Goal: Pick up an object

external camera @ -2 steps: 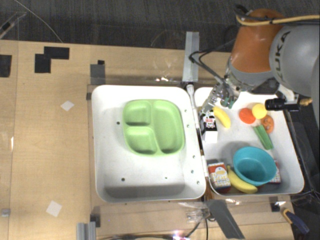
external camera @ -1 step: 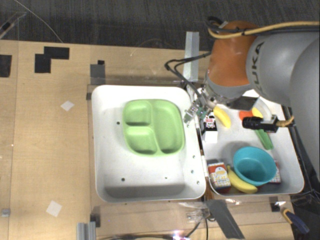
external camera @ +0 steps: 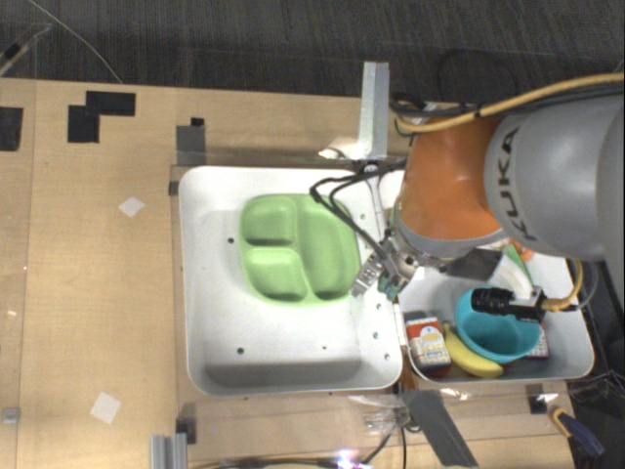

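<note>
In the left bin on the desk lies a green divided plate, flat, nothing else around it. The tool hangs just beside the plate's right rim, near the wall between the bins; can't tell its state, too small and blurred. Right bin holds a blue bowl, a banana and a small red carton, crowded close together. Best bet, as a judgement: lower over the plate's raised rim, straddle it, close on the edge, lift straight up.
</note>
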You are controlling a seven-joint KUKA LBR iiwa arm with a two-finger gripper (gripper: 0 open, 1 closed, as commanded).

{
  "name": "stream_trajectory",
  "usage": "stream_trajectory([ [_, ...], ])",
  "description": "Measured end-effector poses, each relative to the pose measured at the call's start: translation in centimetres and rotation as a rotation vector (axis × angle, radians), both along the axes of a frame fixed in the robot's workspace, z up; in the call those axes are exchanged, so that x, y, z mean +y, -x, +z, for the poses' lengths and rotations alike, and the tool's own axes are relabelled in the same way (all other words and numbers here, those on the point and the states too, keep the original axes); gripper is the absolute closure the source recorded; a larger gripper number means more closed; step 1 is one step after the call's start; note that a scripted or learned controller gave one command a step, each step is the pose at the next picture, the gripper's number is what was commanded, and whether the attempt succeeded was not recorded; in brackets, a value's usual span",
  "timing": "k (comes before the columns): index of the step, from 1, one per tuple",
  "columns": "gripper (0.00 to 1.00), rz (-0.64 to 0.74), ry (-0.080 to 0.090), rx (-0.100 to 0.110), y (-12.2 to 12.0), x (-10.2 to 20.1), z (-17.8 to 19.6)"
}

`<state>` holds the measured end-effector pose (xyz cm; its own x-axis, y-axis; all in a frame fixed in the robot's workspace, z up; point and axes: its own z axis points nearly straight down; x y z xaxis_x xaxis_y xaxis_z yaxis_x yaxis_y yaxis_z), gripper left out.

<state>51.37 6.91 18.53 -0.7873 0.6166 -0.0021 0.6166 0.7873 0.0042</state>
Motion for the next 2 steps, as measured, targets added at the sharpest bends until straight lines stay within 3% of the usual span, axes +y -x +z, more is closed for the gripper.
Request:
stream_trajectory([
  [1,1.00,-0.154,0.000,-0.004,-5.9,-2.6,6.7],
  [2,1.00,-0.287,0.002,0.002,2.6,-6.6,4.2],
])
